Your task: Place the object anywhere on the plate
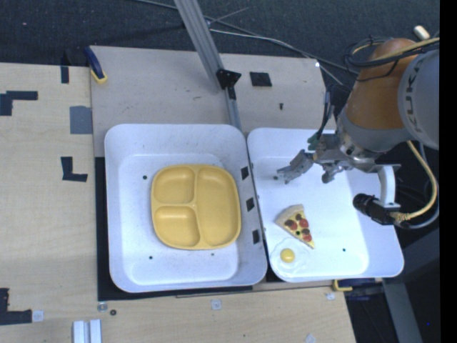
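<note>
Tabletop (43,191): two white bins touching. Left bin (118,191): yellow plate (195,207) centred, bare floor all round it. Right bin (371,252): pizza slice (297,225) right of the plate, long axis diagonal, tip pointing lower right; small yellow piece (287,255) just below. Pincer (311,168): above the slice, fingers spread wide, holding nothing.

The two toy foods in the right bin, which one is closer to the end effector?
The pizza slice, a wedge with red toppings. It lies just below the end effector, while the small round yellow piece sits farther off, near the bin's front edge.
</note>
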Robot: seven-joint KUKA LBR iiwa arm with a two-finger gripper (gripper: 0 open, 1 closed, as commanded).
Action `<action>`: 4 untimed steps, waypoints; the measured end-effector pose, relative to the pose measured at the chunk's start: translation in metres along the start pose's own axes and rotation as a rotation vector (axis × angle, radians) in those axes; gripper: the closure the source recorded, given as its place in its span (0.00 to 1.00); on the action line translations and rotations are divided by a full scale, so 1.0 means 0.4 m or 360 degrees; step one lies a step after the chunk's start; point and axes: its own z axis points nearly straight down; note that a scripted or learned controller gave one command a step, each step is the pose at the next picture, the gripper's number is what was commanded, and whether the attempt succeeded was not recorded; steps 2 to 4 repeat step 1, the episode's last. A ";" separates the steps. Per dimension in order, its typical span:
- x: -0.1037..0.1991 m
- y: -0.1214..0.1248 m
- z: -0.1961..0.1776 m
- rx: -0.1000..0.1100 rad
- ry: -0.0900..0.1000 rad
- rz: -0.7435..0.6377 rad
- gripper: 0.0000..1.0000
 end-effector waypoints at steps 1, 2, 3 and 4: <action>0.002 -0.006 0.163 0.0006 0.0001 0.0000 0.00; 0.002 -0.006 0.163 0.0006 0.0001 0.0000 0.00; 0.002 -0.006 0.163 0.0006 0.0001 0.0000 0.00; 0.002 -0.006 0.163 0.0006 0.0001 0.0000 0.00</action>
